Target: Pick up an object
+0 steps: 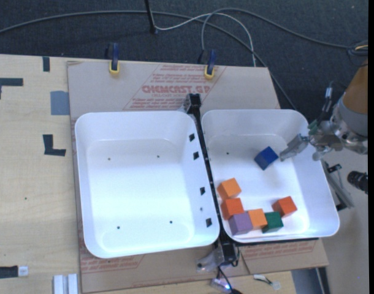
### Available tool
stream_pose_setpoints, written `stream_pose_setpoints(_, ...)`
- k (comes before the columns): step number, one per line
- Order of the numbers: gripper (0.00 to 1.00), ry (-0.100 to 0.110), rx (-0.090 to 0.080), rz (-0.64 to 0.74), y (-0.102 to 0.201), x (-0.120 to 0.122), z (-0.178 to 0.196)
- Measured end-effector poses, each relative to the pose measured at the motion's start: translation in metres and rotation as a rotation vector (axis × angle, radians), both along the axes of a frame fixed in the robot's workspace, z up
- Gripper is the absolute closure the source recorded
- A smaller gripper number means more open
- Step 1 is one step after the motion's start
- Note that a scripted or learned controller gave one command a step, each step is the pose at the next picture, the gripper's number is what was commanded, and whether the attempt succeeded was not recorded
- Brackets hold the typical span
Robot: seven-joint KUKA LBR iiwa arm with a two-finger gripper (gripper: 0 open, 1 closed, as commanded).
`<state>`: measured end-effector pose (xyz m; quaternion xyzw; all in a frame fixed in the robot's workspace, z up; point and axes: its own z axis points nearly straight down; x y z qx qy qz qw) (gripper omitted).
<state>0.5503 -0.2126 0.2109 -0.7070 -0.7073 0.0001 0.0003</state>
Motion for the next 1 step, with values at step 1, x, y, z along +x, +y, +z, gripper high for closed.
stream_pose_setpoints(1, 1.00, 0.000, 0.000, 0.000, 0.0003, 0.0001, 0.0101)
